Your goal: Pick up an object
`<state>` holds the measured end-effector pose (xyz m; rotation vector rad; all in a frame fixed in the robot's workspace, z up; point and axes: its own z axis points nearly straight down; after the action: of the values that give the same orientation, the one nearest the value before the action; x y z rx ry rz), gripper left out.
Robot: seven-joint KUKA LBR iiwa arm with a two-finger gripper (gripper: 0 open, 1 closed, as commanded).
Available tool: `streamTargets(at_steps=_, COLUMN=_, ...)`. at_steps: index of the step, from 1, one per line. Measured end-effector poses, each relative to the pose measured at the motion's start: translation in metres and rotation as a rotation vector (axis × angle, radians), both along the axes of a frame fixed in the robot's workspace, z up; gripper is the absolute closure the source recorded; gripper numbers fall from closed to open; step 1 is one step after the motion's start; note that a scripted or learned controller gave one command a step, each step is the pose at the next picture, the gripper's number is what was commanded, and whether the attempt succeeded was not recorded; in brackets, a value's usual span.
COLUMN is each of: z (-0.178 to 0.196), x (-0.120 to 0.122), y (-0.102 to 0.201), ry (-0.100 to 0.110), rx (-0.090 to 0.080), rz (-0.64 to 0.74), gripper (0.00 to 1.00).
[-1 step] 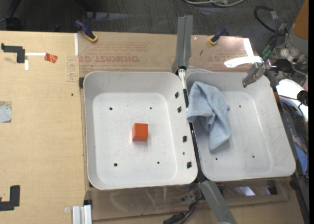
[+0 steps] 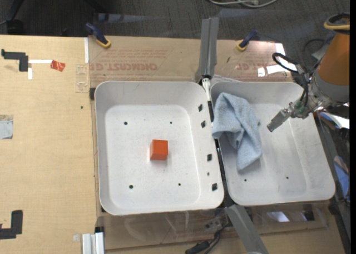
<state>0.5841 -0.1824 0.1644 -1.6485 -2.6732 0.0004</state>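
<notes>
A small orange-red cube (image 2: pixel 159 150) rests on the floor of the left bin (image 2: pixel 111 136), a little left of its middle. A crumpled light blue cloth (image 2: pixel 240 128) lies in the left part of the right bin (image 2: pixel 311 180), draped against the divider side. The gripper (image 2: pixel 275 123) hangs over the right bin, just right of the cloth and apart from it, pointing down and to the left. Nothing is seen held in it. The arm with its orange band (image 2: pixel 338 61) comes in from the right edge.
Cardboard sheet (image 2: pixel 150 58) lies behind the bins, held by clamps (image 2: pixel 100 39). A wooden board (image 2: pixel 39 136) lies to the left. Cables (image 2: pixel 289 66) trail near the wrist. A metal bar (image 2: pixel 209 47) stands behind the gap between the bins.
</notes>
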Motion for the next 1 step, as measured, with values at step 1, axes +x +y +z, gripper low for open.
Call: streamTargets(at_steps=1, z=-0.0727, x=-0.0394, y=0.0052, ry=-0.001, rx=0.000, rz=0.185, gripper=0.00)
